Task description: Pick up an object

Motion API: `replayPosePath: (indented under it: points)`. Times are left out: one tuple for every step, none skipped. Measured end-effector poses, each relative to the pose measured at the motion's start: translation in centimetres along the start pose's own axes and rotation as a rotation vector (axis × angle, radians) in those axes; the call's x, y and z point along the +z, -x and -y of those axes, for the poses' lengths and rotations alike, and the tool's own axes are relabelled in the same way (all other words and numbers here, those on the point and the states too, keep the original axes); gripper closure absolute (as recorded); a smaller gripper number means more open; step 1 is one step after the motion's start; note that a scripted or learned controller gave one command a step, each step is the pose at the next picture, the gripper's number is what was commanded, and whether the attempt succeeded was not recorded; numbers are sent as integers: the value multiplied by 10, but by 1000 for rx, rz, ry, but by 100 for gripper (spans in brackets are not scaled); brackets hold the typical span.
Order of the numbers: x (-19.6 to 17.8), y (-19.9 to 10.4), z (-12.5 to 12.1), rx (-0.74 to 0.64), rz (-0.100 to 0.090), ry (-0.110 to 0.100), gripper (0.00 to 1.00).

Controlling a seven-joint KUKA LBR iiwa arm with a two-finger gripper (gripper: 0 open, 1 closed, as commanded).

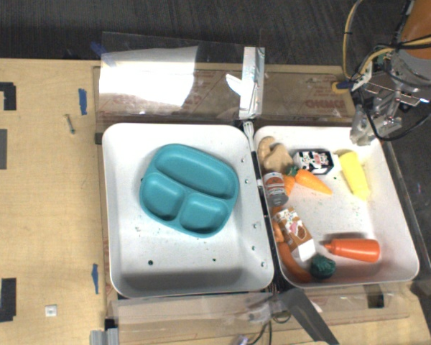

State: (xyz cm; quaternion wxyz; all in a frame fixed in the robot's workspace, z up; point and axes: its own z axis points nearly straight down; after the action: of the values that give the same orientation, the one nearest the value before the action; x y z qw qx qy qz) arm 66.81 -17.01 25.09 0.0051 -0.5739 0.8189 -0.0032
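1. Objects for picking are gathered in the right shallow white bin (399, 225): a yellow plastic corn cob (354, 174), an orange plastic carrot (310, 181), an orange-red plastic bottle (350, 249) and a small black-and-white printed box (314, 160).
2. Beside it, the left shallow white bin (122, 214) is occupied by a teal compartmented plastic tray (189, 187).
3. The grey two-finger gripper (362, 131) is seen at the right bin's far corner, just beyond the corn cob; its state cannot be told.
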Motion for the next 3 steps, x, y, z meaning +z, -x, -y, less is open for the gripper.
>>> replayPosePath:
  points:
    - [1, 3, -1, -5, 2, 3, 0]
    - [82, -27, -89, 88, -2, 13, 0]
    - [152, -34, -165, 36, 2, -3, 0]
